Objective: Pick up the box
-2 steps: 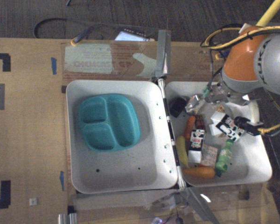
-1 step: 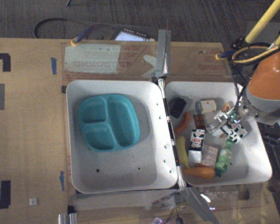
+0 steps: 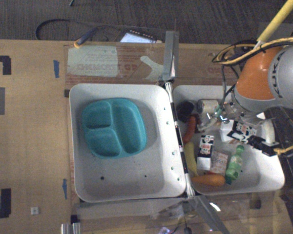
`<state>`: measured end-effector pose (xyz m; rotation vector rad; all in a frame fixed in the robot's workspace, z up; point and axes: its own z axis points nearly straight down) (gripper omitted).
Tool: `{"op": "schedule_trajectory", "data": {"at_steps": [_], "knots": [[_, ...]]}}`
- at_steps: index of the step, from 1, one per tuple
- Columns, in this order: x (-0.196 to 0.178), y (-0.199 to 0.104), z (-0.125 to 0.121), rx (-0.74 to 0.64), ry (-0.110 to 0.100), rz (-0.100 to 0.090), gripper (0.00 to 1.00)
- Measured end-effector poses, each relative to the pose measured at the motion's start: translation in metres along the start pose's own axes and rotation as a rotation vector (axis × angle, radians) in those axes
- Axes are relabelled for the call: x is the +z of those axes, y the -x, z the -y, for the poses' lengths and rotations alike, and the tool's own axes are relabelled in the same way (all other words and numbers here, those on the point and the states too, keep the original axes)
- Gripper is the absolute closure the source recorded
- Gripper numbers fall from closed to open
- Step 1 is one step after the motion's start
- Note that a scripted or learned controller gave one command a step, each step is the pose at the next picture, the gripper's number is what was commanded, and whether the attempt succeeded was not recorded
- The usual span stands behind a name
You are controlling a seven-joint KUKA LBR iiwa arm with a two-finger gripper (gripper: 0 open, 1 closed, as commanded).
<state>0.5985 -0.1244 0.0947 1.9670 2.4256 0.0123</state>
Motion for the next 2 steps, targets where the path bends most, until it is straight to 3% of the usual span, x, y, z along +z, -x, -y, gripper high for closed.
{"op": "schedule_trajectory", "data": {"at_steps": [1,2], "knots": [[0.0,0.0,0.0,0.0,0.0,0.0,0.0],[-0.013,0.001,-0.002,0.001,0.007,0.001,1.0]]}}
